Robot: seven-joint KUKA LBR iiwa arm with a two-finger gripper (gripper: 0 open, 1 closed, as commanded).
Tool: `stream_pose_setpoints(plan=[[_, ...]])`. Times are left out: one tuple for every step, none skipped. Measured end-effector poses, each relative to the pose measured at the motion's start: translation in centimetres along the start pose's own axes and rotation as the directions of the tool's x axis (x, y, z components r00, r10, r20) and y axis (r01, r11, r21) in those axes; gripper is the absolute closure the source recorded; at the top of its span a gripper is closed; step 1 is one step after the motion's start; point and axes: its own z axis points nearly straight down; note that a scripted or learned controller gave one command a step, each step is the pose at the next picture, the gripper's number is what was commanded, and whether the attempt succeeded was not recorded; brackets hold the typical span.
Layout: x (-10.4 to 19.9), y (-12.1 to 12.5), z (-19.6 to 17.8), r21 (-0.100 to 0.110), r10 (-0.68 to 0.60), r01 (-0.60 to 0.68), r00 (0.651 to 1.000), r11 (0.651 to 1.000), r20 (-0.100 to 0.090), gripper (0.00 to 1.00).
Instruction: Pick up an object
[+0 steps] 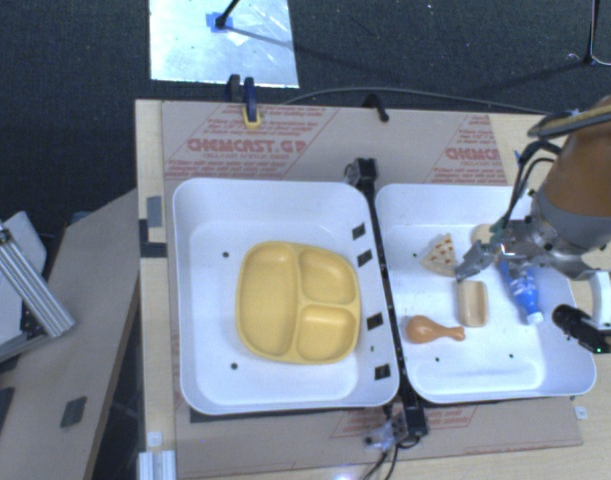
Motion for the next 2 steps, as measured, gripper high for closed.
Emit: stream_pose_setpoints(plan=[[0.0,0.3,-0.7,-0.013,-0.003,0.003,1.000,1.000,0.002,0.00],[-1.0,0.4,4.2,-0.010,0.000,0.000,1.000,1.000,0.002,0.00]])
